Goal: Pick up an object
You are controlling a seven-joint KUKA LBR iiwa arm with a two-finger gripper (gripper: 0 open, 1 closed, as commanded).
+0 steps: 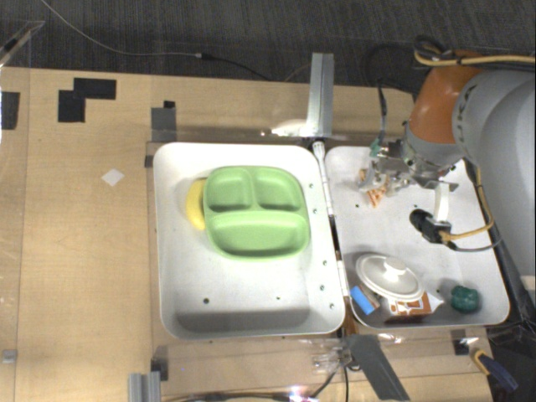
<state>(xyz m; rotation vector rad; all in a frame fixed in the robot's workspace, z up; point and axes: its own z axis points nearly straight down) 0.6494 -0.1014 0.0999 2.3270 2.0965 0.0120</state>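
You see a green divided tray (254, 210) in the left bin (176, 291), over a yellow object (194, 205). The gripper (374, 182) hangs in the right bin's (494, 296) upper part; a white lidded bowl (389, 277) and dark green object (465, 298) lie lower right.

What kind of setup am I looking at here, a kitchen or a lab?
Most likely a robotics lab bench rigged for pick-up trials, not a kitchen: two white bins sit in a metal frame on a wooden bench, loose cables run across dark carpet, and the contents are a green divided plate and small toys.
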